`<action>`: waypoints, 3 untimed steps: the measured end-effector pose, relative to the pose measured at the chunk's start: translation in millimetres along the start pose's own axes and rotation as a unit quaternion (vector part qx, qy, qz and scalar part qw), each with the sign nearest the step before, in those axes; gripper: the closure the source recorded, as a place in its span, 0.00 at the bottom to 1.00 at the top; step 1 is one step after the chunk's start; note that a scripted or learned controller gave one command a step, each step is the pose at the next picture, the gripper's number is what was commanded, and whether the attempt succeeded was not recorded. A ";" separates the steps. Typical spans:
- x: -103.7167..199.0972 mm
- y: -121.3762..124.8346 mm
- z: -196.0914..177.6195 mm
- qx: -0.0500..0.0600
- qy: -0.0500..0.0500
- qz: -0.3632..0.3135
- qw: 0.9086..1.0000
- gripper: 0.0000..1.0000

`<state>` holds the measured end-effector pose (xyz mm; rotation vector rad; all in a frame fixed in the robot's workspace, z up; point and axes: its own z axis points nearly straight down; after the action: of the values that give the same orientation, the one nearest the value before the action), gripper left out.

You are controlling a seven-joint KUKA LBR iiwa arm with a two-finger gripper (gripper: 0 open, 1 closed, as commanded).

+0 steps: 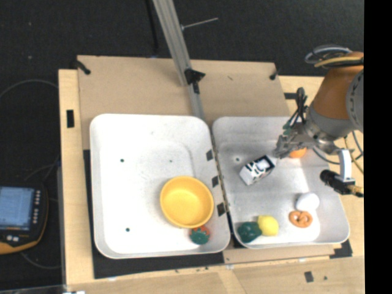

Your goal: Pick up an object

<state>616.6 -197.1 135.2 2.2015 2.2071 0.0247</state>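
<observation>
A small black-and-white box (256, 169) is lying tilted near the middle of the right bin (233, 133). It is being taken here as the likely thing to pick up, because the gripper (284, 146) is hanging just up and to the right of it. This is a guess, since the task names no one thing. The box is not being held. Nothing is seen between the gripper's tips, and it cannot be told if they are apart or together, because they are dark and small here.

A small orange thing (297, 153) is peeking out just beside the gripper, partly hidden by the arm (334, 103). A white ball (307, 201) and an orange ring (301, 218) are sitting near the right bin's lower right corner. A yellow lump (267, 225) and a dark green lump (248, 230) are touching each other along the lower edge.

In the left bin (122, 139), a yellow bowl (187, 201) is resting near the lower right, with a small green and red thing (200, 234) just below it.

The reaching step seems to be in hand. For the next move, the gripper would need to be lined up over the box, brought down around it, and closed across its narrow sides. The tilt is making a slip likely.
</observation>
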 end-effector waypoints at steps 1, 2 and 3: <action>-10.3 7.8 -58.6 0.010 0.001 0.000 1.000 1.00; -11.9 10.8 -109.7 0.010 0.002 -0.001 1.000 1.00; -12.5 12.2 -127.6 0.012 0.003 -0.002 1.000 1.00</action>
<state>625.3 -208.8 263.1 2.2128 2.2261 0.0044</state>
